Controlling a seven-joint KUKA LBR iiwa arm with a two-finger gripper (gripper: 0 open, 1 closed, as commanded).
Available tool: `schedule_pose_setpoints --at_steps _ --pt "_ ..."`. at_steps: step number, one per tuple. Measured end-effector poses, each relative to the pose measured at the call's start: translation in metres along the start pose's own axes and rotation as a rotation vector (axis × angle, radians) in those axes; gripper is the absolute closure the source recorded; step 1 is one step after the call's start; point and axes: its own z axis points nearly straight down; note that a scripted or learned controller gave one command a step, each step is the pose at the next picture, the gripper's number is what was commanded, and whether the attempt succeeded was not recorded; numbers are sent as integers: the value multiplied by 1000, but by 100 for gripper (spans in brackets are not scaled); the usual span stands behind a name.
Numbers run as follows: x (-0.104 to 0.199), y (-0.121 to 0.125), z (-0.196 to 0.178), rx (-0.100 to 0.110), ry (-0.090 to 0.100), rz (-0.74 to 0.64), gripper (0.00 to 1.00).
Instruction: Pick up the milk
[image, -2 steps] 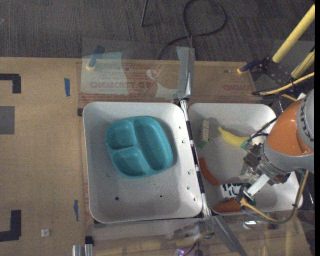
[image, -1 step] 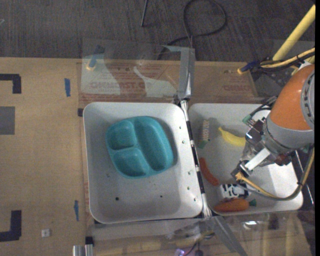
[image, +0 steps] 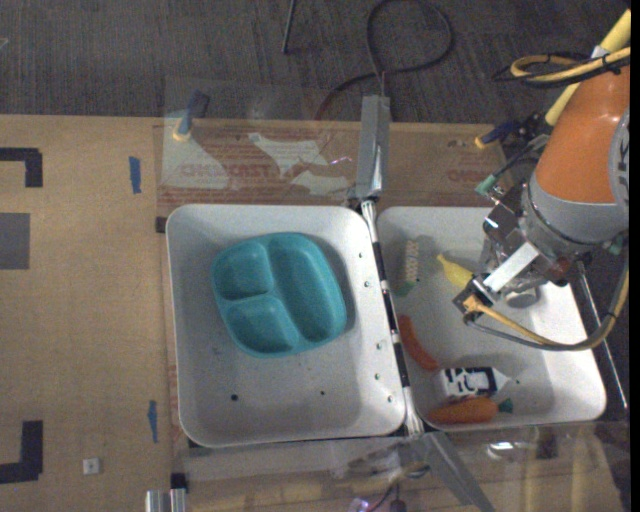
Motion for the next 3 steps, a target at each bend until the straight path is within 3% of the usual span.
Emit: schedule_pose_setpoints --at_steps 1,2,3 --pt "102 -35 -89 0 0 25 100" --pt "220 -48 -150 -2 1 -160 100" --pt "295 -85 -129 -3 2 -326 100"
